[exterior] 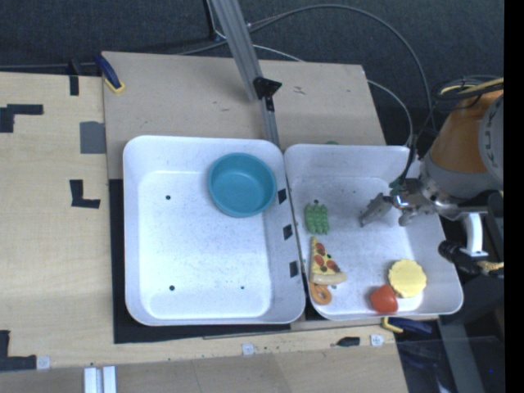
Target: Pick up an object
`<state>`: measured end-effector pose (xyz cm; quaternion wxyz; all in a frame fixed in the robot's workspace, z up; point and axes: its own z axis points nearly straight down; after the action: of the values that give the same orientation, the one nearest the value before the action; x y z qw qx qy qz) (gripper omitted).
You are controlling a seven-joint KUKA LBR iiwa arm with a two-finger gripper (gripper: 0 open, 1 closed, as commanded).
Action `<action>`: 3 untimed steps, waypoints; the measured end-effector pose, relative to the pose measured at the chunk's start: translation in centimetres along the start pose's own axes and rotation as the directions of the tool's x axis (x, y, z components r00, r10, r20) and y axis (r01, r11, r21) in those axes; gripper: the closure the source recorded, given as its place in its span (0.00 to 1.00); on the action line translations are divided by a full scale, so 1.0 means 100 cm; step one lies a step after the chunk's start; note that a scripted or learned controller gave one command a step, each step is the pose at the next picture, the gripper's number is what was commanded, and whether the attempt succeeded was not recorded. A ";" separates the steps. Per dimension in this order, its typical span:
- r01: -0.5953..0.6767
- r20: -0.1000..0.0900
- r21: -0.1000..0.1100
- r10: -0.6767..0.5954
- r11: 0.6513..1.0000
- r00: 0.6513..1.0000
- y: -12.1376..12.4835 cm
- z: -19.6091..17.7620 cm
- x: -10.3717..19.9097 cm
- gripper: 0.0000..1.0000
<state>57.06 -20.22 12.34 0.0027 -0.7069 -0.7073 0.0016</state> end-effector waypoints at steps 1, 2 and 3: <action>0.000 0.002 -0.006 0.000 1.000 1.000 0.000 0.035 0.000 0.00; 0.000 0.004 -0.009 0.000 1.000 1.000 0.001 0.023 0.000 1.00; 0.000 0.003 -0.010 0.000 1.000 1.000 0.008 -0.035 -0.006 1.00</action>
<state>57.88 -20.86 15.80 -0.0016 -0.7070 -0.7072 -0.0009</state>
